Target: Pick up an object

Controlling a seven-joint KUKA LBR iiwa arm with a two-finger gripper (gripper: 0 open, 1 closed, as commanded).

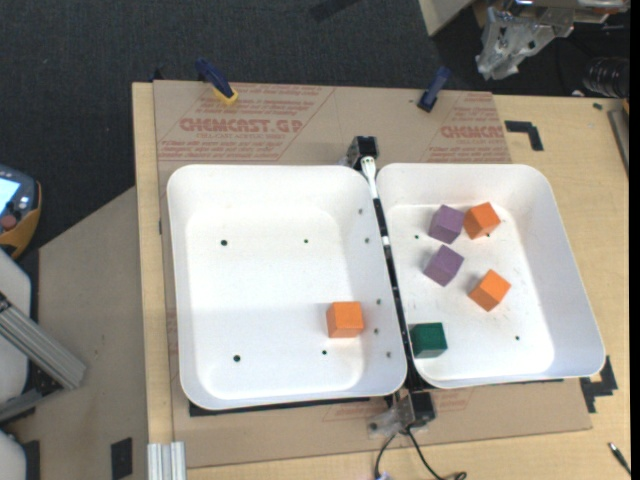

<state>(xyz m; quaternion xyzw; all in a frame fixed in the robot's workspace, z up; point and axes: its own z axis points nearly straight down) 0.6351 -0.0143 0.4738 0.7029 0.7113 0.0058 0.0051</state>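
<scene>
My gripper [503,58] hangs at the top right of the camera view, beyond the far edge of the right bin [560,268], high above the bench and with no object near it. In the right bin lie two purple cubes [446,223] [443,265], two orange cubes [482,219] [490,290] and a dark green cube [429,339] near the front left corner. One orange cube [345,319] sits in the left bin [200,268], toward its front right.
The two bins meet along a black divider [385,258]. Blue clamps [217,81] [434,88] hold the cardboard sheet at the back. Metal framing [40,353] stands at the left edge.
</scene>
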